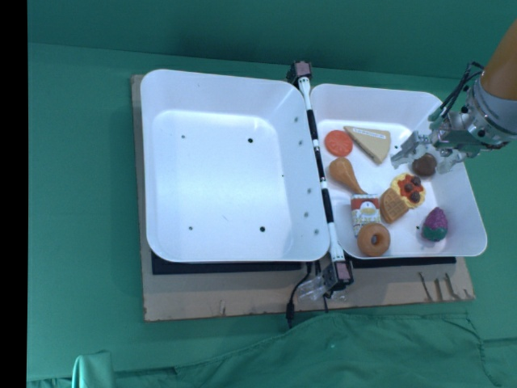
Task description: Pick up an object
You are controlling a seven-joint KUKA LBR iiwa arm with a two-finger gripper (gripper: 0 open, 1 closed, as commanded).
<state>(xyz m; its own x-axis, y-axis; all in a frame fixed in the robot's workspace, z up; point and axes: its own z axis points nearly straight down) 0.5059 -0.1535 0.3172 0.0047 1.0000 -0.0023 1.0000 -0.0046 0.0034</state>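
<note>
Brown, rounded lump [424, 166] sits between the spread fingers of the pincer [426, 153], unclamped.

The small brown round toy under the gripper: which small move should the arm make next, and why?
Probably a short descent straight down. The gripper hovers in the right white bin with the small brown round toy just below its fingers, not between them, so lowering around it should come before closing.
</note>
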